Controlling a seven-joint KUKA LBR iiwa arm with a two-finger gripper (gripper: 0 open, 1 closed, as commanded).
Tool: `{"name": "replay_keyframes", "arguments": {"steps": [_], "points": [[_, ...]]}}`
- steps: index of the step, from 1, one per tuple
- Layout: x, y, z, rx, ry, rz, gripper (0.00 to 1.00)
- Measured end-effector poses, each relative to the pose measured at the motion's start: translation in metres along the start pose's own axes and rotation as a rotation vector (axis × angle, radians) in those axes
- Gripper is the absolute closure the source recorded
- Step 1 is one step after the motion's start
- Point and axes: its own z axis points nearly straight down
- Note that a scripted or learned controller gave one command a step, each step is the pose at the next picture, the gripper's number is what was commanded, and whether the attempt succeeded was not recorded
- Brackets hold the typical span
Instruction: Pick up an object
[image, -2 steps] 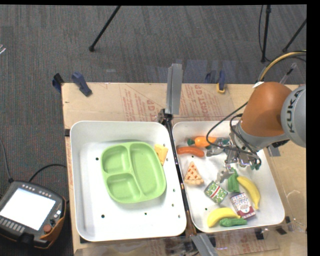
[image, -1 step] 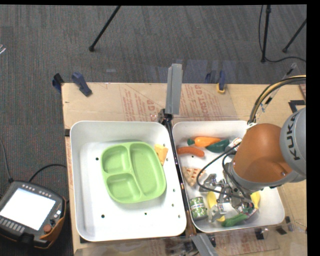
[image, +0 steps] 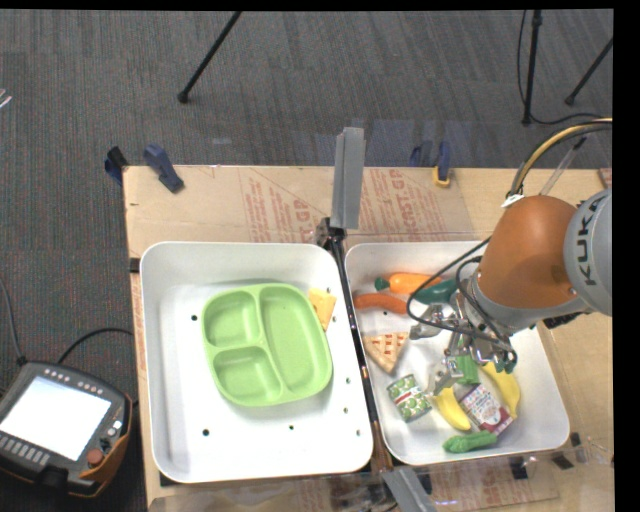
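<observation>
The gripper (image: 462, 368) is seen low in the right bin (image: 553, 415), at the lower right of the frame; whether its fingers are parted cannot be told. Just beneath it lies a yellow banana (image: 452, 408), judged light, stiff and smooth plastic, best taken across its narrow middle. Beside it lie a printed pouch (image: 486, 408) and a small green can (image: 408, 396), their labels too small to read. "KUKA" is partly legible on the arm (image: 600, 262).
</observation>
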Motion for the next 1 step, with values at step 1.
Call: {"name": "replay_keyframes", "arguments": {"steps": [1], "points": [[-0.0703,-0.0085,0.0001,-0.001,0.0,0.062,0.0]]}}
